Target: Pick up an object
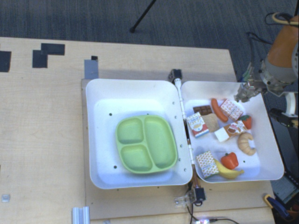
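Observation:
The right bin [268, 167] holds several toy foods. Among them are a sausage [217, 109], a red-and-white box [231, 109], a brown bar [202, 109], a small carton [197, 124], a croissant [246, 143], a red pepper [229, 160], a banana [227, 172] and a patterned box [207, 164]. My gripper [243, 93] hangs over the bin's far right corner, just up and right of the red-and-white box. Nothing shows held in it.
A green divided plate [147, 143] lies in the left bin [100, 125]. A raised ridge [183, 125] separates the two bins. The arm's orange band [282, 50] stands at the right edge. Dark patches [46, 55] mark the bench at the far left.

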Robot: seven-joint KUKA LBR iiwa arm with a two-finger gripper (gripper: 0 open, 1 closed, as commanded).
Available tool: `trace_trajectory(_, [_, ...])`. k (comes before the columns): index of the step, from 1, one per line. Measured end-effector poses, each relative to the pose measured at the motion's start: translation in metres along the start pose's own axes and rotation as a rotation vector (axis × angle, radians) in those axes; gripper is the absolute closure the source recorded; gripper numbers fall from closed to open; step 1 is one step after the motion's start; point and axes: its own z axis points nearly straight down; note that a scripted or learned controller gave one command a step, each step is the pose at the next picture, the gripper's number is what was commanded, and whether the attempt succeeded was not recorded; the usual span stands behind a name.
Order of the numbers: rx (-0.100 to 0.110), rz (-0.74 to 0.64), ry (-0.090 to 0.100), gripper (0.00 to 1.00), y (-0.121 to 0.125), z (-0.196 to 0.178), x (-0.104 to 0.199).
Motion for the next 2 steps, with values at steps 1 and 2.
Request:
trace_trajectory(1, [0.002, -0.001, 0.001, 0.0, 0.0, 0.001, 0.001])
trace_trajectory(2, [0.003, 0.001, 0.001, 0.0, -0.027, 0.075, 0.011])
